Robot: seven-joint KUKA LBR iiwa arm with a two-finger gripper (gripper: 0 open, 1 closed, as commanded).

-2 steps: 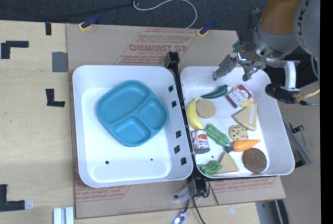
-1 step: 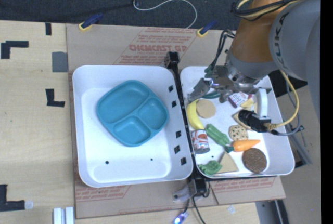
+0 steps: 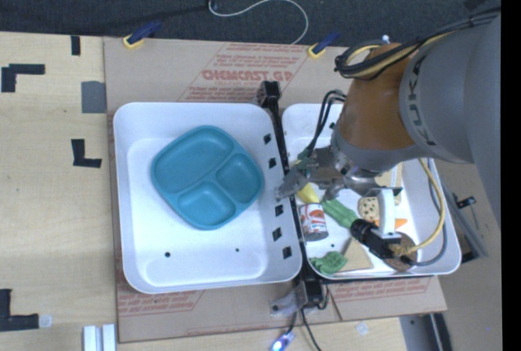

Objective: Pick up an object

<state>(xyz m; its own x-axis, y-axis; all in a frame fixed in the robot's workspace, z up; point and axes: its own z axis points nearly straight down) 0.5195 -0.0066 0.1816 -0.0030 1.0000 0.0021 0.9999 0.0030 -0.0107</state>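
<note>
Objects: small can [image 3: 314, 221], yellow piece [image 3: 308, 193], green items [image 3: 330, 263] lie in right bin [image 3: 444, 264], partly hidden by arm [image 3: 383, 117].
Pincer [image 3: 303, 178]: low over right bin's left side; grip state cannot tell.
Left bin [image 3: 130, 125]: blue divided plate [image 3: 207, 176].
Writing: red cardboard [image 3: 244, 72] print, blurred; can label unreadable.

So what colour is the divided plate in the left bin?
Light blue all over; the divided plate shows plainly in the camera view.
</note>
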